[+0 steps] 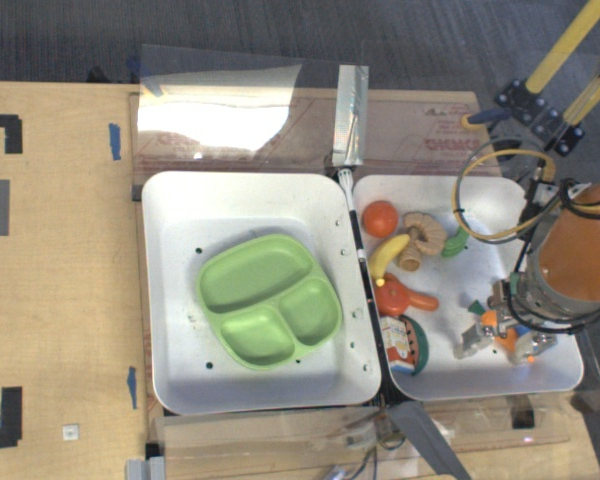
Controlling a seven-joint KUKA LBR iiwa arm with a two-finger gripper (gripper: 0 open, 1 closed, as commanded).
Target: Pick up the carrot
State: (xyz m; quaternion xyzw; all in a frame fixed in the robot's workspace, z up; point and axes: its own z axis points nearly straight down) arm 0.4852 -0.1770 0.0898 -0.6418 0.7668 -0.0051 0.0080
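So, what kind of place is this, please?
Probably a robot test bench in a lab: two white bins, a green divided plate in the left one, toy food such as a carrot in the right, where the gripper reaches.

**Only faint red print, none of it readable**

The one lettering stands on the brown cardboard sheet point(420, 133) lying just behind the right shallow white plastic bin point(565, 373). It is red print in two short lines near that bin's far right corner, too small and blurred to make out a word. A fainter red mark of the same kind sits on the cardboard behind the left white bin point(165, 268), equally unreadable.
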